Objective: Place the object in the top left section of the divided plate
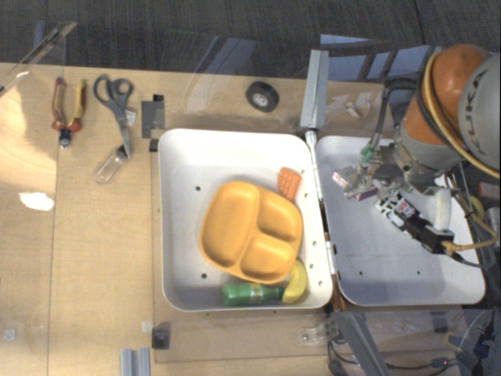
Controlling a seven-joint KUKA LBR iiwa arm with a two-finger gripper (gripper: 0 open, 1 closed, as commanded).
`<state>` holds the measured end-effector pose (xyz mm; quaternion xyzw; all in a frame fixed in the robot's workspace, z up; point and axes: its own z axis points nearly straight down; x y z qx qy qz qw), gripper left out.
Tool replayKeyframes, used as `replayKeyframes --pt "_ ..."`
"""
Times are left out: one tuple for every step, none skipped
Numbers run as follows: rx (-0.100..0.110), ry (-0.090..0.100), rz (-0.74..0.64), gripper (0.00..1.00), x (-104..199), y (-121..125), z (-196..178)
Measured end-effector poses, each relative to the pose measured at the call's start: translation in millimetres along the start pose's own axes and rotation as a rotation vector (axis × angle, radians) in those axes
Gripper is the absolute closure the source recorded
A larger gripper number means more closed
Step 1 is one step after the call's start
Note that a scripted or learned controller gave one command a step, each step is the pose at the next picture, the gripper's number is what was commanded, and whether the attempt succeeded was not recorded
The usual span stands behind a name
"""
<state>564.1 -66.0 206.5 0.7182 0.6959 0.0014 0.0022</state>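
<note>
Pickup comes first: your gripper (356,180) hovers over the right bin (407,276), grip state unreadable; yellow plate (252,232) awaits.

My wooden surface (78,233), seen from above.
Two white bins sit side by side on it: the left bin (184,210) and the right bin (391,265). Near the far edge lie pliers (66,108), scissors (117,108) and a roll of black tape (262,95).
</note>
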Motion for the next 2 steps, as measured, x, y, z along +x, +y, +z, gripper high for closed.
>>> replayKeyframes --pt "0.001 0.002 -0.026 1.0 116.0 -13.9 21.6" --pt "0.0 0.002 -0.026 0.0 115.9 -13.9 21.4"
